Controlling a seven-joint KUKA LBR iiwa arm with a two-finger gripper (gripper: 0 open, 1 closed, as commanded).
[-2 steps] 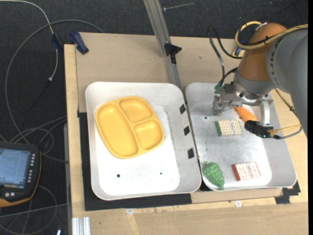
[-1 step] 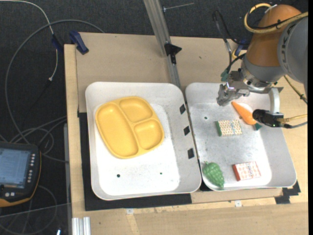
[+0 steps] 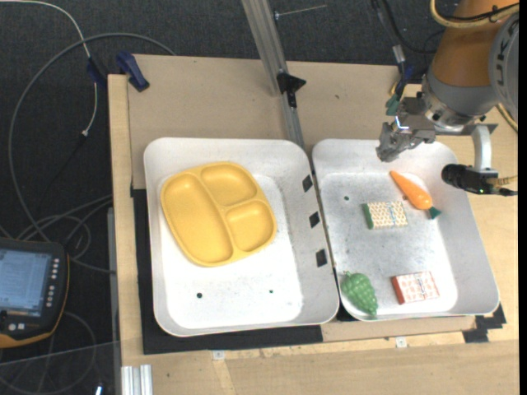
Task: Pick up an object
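Observation:
In the right bin (image 3: 461,245) lie an orange toy carrot (image 3: 411,189), a pale waffle-like block (image 3: 384,215), a red-orange block (image 3: 414,286) and a green bumpy toy (image 3: 359,293) at the front left corner. My gripper (image 3: 396,146) hangs over the bin's back edge, just up and left of the carrot. Nothing shows between its fingers.
A yellow divided plate (image 3: 217,211) fills the back of the left bin (image 3: 239,299). A metal pole (image 3: 268,35) rises between the bins at the back. Black clips (image 3: 314,218) sit on the seam. A blue clamp (image 3: 132,71) marks the bench's far left corner.

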